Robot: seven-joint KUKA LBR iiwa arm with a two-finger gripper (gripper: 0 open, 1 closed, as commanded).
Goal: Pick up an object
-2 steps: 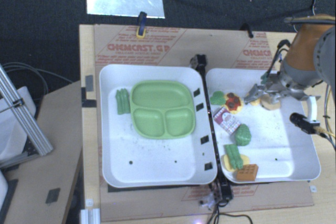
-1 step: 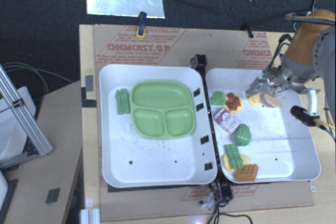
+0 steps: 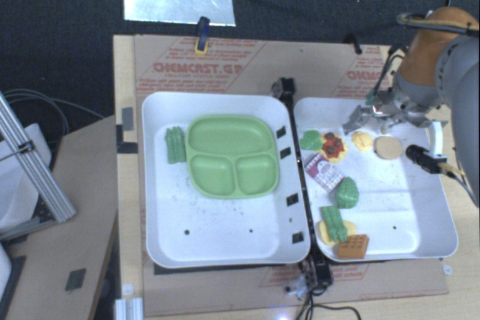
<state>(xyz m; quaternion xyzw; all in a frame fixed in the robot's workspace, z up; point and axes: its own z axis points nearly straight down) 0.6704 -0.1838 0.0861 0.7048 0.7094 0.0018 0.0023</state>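
1 yellow toy (image 3: 362, 141) beneath jaws (image 3: 367, 118)

Open floor right of the toy cluster (image 3: 334, 183) in right bin (image 3: 427, 232).

Glossy white plastic bins (image 3: 161, 183), a matt green plastic tray (image 3: 231, 155), brown cardboard base (image 3: 225, 67).

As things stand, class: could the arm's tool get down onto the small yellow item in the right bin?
Probably yes: the tool hangs just above the yellow item, with nothing lying over it.
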